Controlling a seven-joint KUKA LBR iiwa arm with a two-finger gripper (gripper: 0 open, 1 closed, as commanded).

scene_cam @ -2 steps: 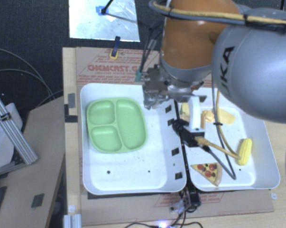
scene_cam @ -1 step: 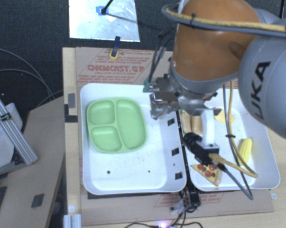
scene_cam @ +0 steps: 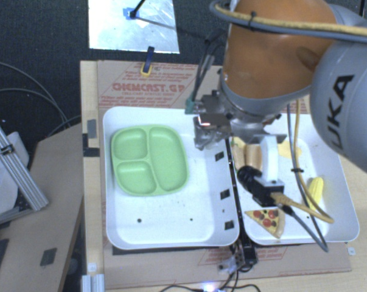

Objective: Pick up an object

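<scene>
Poised over the ridge between the two white bins, toward the far end: the claw (scene_cam: 206, 132), largely hidden under the grey and orange arm (scene_cam: 274, 41), so cannot tell how wide open or whether gripping anything. In the left bin (scene_cam: 171, 227), a green divided plate (scene_cam: 150, 160), close beside the claw. In the right bin (scene_cam: 343, 221), a toy pizza slice (scene_cam: 267, 219) at the near edge, a yellow piece (scene_cam: 316, 190) further right, a tan piece (scene_cam: 252, 155) by the middle wall.

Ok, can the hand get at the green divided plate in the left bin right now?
Probably yes: the green divided plate lies uncovered in the left bin, and the hand hangs just beside it.
</scene>
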